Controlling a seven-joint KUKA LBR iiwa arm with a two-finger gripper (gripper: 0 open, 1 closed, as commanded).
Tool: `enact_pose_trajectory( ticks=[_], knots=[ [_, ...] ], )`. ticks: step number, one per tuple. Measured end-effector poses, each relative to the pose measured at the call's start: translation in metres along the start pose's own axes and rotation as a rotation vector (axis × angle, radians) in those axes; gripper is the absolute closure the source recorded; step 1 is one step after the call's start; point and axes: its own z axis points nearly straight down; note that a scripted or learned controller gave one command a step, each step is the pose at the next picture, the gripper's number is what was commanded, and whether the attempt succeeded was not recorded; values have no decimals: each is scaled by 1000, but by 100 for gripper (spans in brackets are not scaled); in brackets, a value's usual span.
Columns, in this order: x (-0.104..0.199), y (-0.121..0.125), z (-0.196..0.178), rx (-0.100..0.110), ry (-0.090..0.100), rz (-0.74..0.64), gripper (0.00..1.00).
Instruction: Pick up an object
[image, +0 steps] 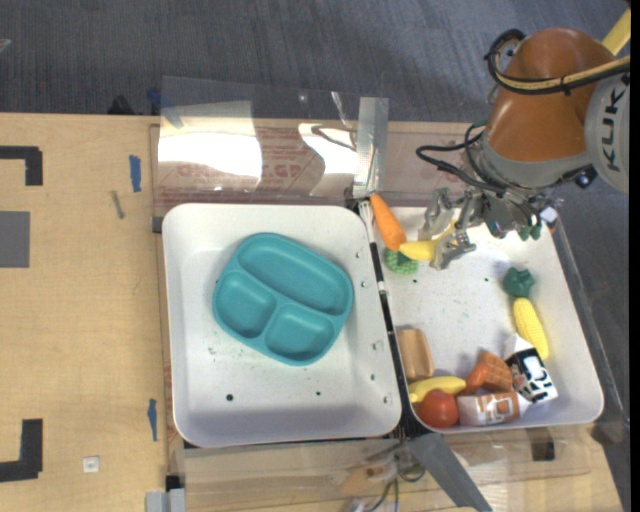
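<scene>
My gripper (449, 228) hangs low over the back left part of the right bin (575, 300), its two metal fingers apart and open. Nothing shows between them. A small yellow piece (419, 250) lies just left of the lower fingertip; I cannot tell whether it touches it. An orange carrot (386, 222) leans on the bin's left wall, with a green broccoli piece (402, 264) below it. A corn cob (528, 323) with a green top lies to the right.
At the right bin's front lie a bread piece (414, 352), a banana (437, 385), a tomato (437, 408), an orange item (490, 371), a small carton (489, 407) and a black-and-white item (534, 376). The left bin (190, 300) holds a teal divided plate (283, 297).
</scene>
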Motion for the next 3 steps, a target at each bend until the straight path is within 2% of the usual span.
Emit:
enact_pose_trajectory(
  ticks=[1, 2, 3],
  knots=[
    [-25, 56, -39, -3, 5, 14, 100],
    [-26, 56, -50, -1, -2, 14, 100],
    [-31, 98, 19, -6, 17, -160, 100]
  ],
)
